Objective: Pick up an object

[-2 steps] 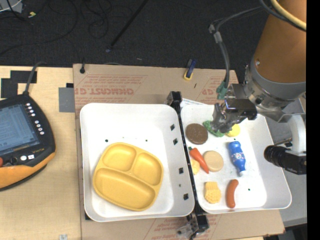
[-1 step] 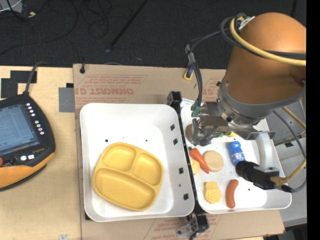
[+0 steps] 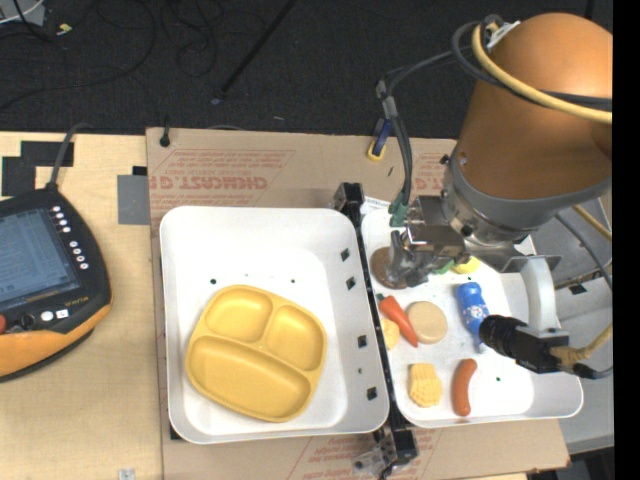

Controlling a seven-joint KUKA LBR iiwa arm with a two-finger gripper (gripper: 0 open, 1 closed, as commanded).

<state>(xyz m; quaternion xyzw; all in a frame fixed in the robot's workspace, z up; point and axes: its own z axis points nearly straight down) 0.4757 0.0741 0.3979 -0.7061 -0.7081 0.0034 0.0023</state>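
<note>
My gripper [image 3: 412, 260] hangs low over the far left part of the right bin [image 3: 560, 400], beneath the big orange and grey wrist. A brown round disc [image 3: 383, 264] lies just to its left, partly hidden by it. A carrot [image 3: 398, 317] with a green top and a beige round bun [image 3: 428, 322] lie just in front of the gripper. A blue bottle [image 3: 470, 304] sits to the right of them. A small yellow piece [image 3: 466, 265] peeks out beside the gripper's right side. Nothing shows as held.
A corn cob [image 3: 424, 384] and a red-brown sausage [image 3: 463, 387] lie near the right bin's front edge. A small yellow bit [image 3: 390, 336] rests by the divider. The left bin [image 3: 200, 233] holds a yellow divided plate [image 3: 258, 352]. A teach pendant [image 3: 40, 278] lies at far left.
</note>
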